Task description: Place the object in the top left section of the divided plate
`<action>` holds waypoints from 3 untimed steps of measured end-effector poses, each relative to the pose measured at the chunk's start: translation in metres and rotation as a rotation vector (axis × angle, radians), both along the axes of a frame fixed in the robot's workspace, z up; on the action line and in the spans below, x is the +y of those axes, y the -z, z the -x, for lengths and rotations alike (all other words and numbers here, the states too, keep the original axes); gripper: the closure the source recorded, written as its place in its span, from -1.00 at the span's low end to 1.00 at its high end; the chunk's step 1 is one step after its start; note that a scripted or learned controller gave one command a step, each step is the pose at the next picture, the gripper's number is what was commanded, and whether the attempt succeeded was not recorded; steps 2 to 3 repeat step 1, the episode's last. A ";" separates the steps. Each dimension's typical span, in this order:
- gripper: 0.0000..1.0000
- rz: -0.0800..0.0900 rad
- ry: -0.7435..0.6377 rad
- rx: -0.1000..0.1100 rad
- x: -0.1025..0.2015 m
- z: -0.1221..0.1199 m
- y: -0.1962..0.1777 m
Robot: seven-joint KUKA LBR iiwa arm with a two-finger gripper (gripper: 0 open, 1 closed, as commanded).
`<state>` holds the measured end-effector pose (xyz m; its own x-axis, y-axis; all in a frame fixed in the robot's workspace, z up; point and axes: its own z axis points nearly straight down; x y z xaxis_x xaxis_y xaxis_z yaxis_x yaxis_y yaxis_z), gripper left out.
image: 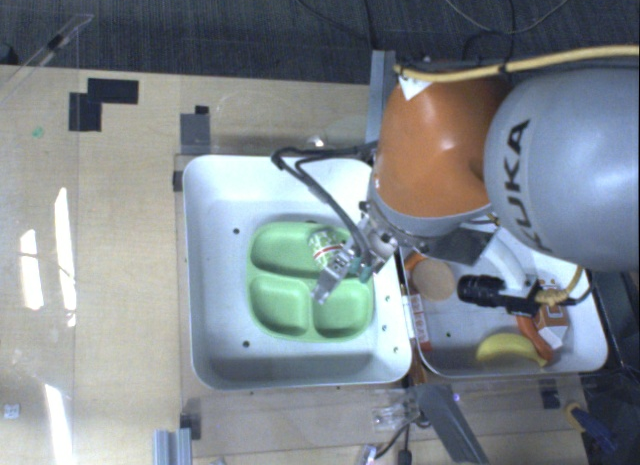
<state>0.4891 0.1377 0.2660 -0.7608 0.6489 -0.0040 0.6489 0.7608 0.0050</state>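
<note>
A green divided plate (283, 298) lies in the left white bin (215, 283). My gripper (335, 275) hangs over the plate's right side, near the ridge between the upper and lower right sections. A small white object with red and green markings (324, 245) sits right at the gripper's tip, over the upper right part of the plate. The view does not settle whether it is held or resting on the plate. The plate's top left section (278, 247) lies bare to the left of that object.
The right bin (590, 353) holds a yellow banana (503, 350), a tan round thing (433, 279) and a small orange item (550, 331). The arm's big orange and grey body covers the top of the right bin. A black cable loops over the left bin's upper edge.
</note>
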 end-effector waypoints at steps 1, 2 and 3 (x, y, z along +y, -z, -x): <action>-1.00 0.001 -0.124 0.006 -0.064 0.001 0.083; -1.00 0.001 -0.124 0.006 -0.064 0.001 0.083; -1.00 0.001 -0.124 0.006 -0.064 0.001 0.083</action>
